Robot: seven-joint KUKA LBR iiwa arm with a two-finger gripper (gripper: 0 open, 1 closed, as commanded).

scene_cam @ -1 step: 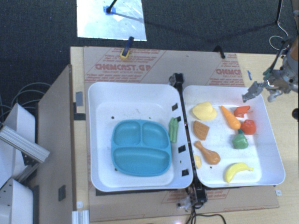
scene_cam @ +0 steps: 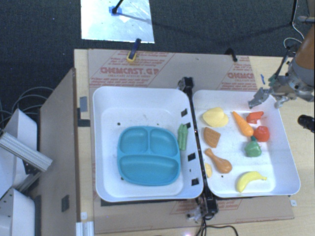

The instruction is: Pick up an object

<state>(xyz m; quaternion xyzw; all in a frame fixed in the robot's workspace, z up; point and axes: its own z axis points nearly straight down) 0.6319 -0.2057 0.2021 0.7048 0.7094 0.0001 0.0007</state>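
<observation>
Hovering at the frame's right edge, your pincer (scene_cam: 268, 98) spreads wide, gripping nothing, above the right bin (scene_cam: 290, 173), near the carrot (scene_cam: 242, 124) and red pepper (scene_cam: 255, 116).

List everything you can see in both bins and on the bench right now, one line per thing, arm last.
Shallow white plastic bins: 2, white, side by side on bench.
Blue three-compartment plastic tray: 1, blue, left bin centre.
Green toy pod: 1, green, left bin, right of the tray.
Yellow toy lemon: 1, right bin, upper left.
Orange toy carrot: 1, right bin, top.
Red toy pieces: 2, beside the carrot.
Green toy pepper: 1, below the red pieces.
Brown toy wedge: 1, below the lemon.
Brown toy drumstick: 1, lower left.
Yellow toy banana: 1, bottom.
Gripper: 1, grey, above the right bin's top right corner, holding nothing.
</observation>
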